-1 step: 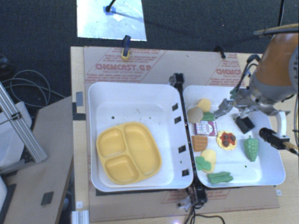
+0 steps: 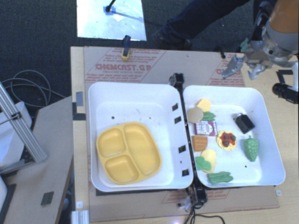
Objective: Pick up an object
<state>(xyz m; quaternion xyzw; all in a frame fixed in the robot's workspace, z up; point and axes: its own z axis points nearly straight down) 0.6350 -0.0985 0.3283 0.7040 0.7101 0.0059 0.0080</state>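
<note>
Approach step: gripper (image 2: 244, 70) hung at upper right, fingers apart, holding nothing; next it needed descent onto 1 toy, likely the black block (image 2: 244, 123).

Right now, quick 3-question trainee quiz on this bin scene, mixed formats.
1. True or false: the yellow divided tray lies in the right bin.
2. Which item lies closest to the right bin's far right side?
A. green grape bunch
B. tan cookie
C. green beans
3. Fill in: the pincer hangs above the bench past the right bin's ____ rim.

Key:
1. False; it lies in the left bin.
2. A.
3. Far (upper in the camera view), not yet over any item.
</note>
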